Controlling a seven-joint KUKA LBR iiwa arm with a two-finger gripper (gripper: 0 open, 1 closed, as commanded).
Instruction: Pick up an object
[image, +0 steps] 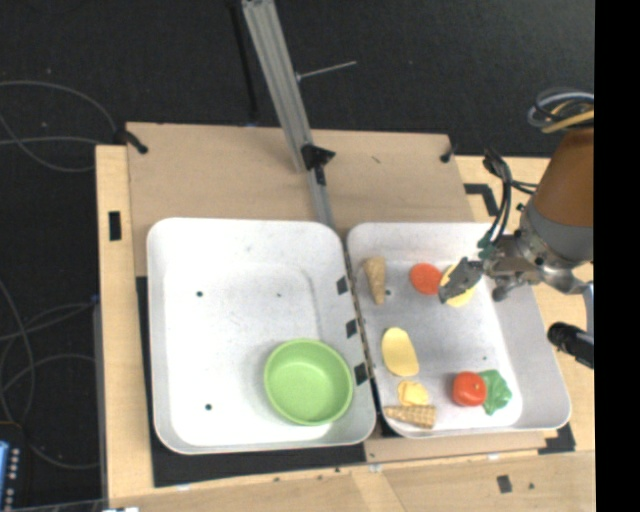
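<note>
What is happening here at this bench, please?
A robot arm reaches from the right over the right bin. Its gripper is beside an orange-red piece, and a small yellow piece shows at its tip; whether it is gripped is unclear. More toy food lies in this bin, such as a tomato. The left bin holds a green bowl.

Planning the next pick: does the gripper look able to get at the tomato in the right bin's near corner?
Probably yes. The tomato lies uncovered in the right bin, nothing over it, and the gripper hovers in the same bin.
</note>
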